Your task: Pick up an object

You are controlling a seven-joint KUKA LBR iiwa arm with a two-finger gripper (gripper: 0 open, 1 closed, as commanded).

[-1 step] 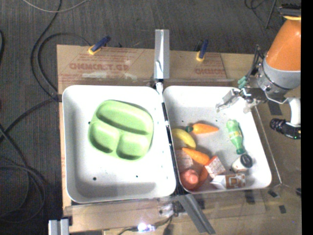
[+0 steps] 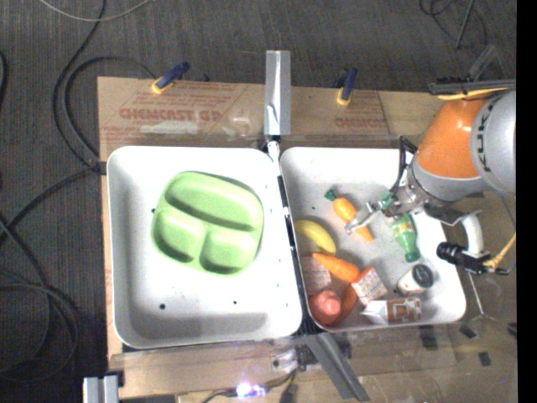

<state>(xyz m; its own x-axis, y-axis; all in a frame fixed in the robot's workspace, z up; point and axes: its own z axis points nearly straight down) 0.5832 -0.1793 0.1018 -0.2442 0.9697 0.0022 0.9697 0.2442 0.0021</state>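
Where dark carpet surrounds the cardboard-topped bench (image 2: 210,112), the tool (image 2: 382,212) hangs, its opening unclear.

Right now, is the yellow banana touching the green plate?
Apart. The camera view shows the banana in the right bin, the green plate in the left bin.

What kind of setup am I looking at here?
Likely a lab test bench for robotic picking: two shallow white bins clamped to a brown board, toy food like a yellow plastic banana, loose cables across grey carpet.
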